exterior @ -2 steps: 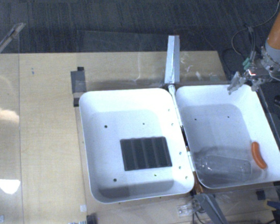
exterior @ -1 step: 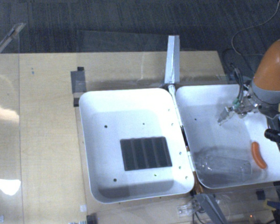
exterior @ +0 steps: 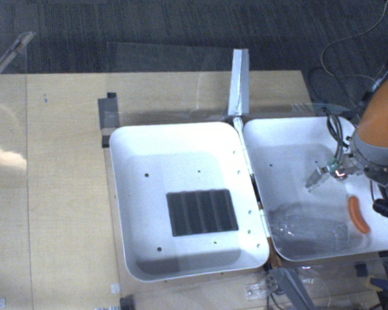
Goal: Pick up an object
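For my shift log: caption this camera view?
Arm's hand low in right bin near orange sausage-shaped object; left bin holds dark ribbed panel.

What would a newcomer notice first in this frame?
Probably the dark ribbed mat lying flat in the left bin, the strongest contrast on the bench. Next, the small orange sausage-shaped piece near the right bin's right side, beside a clear plastic bottle that is hard to make out. The arm's orange band hangs over that bin's right edge, with the gripper reaching in.
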Motion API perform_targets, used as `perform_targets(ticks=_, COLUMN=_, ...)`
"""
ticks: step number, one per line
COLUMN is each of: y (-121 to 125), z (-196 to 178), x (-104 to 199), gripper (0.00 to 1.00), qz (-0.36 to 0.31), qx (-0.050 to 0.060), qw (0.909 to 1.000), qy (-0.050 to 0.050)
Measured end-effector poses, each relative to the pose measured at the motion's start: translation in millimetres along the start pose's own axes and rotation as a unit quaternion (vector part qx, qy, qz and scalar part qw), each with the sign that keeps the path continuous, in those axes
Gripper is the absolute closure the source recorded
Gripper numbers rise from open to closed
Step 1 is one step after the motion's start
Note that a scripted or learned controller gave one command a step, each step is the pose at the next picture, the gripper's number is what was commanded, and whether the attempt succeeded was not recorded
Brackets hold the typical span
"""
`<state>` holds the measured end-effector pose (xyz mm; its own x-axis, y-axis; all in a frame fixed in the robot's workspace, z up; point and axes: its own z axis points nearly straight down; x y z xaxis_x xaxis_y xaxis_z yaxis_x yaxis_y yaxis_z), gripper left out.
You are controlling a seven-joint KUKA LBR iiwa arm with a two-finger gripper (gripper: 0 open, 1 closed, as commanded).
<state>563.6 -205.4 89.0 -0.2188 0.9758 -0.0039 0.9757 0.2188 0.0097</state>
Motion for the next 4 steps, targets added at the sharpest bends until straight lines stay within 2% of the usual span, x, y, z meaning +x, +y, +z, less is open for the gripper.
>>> perform_targets(ticks=1, y=0, z=0, x=0, gripper=0.00, qz=0.000, qx=0.000, qw=1.0000, qy=0.000)
perform_targets(ticks=2, y=-5, z=-23, x=1, gripper=0.00, qz=-0.072, qx=0.001, qw=0.9974, qy=0.000)
perform_targets(ticks=3, y=-54, z=-16, x=12, gripper=0.00, qz=-0.050, qx=0.003, qw=0.9988, qy=0.001)
perform_targets(ticks=4, y=-45, z=-1, x=9, gripper=0.00, qz=-0.063, qx=0.001, qw=0.9980, qy=0.000)
